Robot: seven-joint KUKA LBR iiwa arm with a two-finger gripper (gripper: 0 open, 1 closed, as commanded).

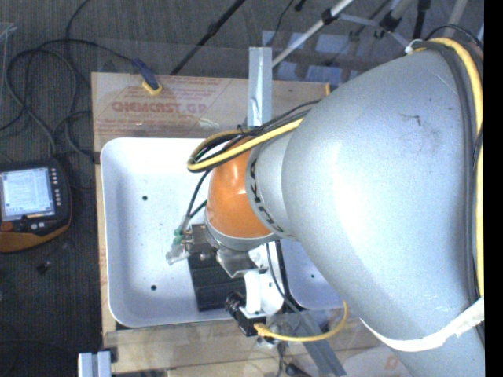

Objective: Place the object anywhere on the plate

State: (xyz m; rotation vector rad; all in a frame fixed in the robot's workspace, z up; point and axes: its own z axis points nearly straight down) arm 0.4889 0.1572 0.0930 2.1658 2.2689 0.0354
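Dark carpeted floor point(47, 22), strewn with black cables, surrounds the bench.

1. Arm point(377, 210): grey, very large in the camera view, reaching in from the right and covering much of the bench.
2. Board point(157, 108): brown, with faint red lettering, lying under the far edge of the bins.
3. Bin point(134, 210): white and shallow, on the view's left, with its bare floor marked by a few dark specks. A pale sliver of the second bin point(314, 287) shows under the arm.
4. Orange band point(228, 203): above the wrist, over the right part of the first bin.
5. Handheld screen unit point(31, 203): orange and black, on the floor left of the bench, well apart from the bins.
6. Gripper point(208, 285): a black block below the band, low over the near edge of the first bin. Whether it is spread or closed cannot be told (its working end faces away from the camera).
7. Yellow cable point(228, 144): looped along the arm and past the band.
8. Small pale fitting point(179, 243): green-tipped, just beside the wrist, and too small to identify.
9. Object and plate: their position, heading and long axis cannot be told.
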